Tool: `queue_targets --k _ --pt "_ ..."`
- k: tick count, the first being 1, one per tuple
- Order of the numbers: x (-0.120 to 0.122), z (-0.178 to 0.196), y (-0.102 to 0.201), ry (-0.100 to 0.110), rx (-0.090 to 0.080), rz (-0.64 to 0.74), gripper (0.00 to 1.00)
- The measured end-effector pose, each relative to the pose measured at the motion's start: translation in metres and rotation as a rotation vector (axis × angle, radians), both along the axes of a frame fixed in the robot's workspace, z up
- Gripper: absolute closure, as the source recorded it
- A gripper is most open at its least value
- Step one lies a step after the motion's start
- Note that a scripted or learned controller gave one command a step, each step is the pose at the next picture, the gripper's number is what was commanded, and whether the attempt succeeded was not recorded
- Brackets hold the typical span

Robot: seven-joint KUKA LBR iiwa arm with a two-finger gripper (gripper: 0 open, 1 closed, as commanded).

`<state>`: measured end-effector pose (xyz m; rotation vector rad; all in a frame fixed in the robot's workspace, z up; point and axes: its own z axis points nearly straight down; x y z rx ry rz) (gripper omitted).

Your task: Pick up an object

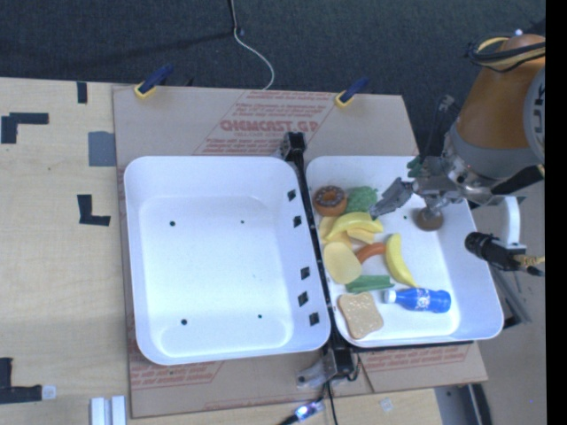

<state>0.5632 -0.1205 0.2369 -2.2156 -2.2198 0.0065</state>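
Arm: comes in from the right edge, orange band uppermost, wrist bent down over the right bin (469,264).
Pincer (400,197): low over the bin's upper middle, one dark finger slanting left toward the green toy (361,198); can't tell how wide it stands, nothing seen in it.
Objects: doughnut (330,199), bananas (354,229), blue bottle (423,300), toast (360,314), all lying in the right bin.
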Motion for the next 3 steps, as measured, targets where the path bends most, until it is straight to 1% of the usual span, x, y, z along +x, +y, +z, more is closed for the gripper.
queue_targets --k 1,2,3 --pt "0.051 -0.117 -0.028 0.008 0.000 -0.001 0.00" --pt "0.102 -0.159 -0.027 0.000 -0.006 -0.001 0.00" --pt "0.103 -0.148 -0.024 -0.002 -0.002 0.001 1.00"
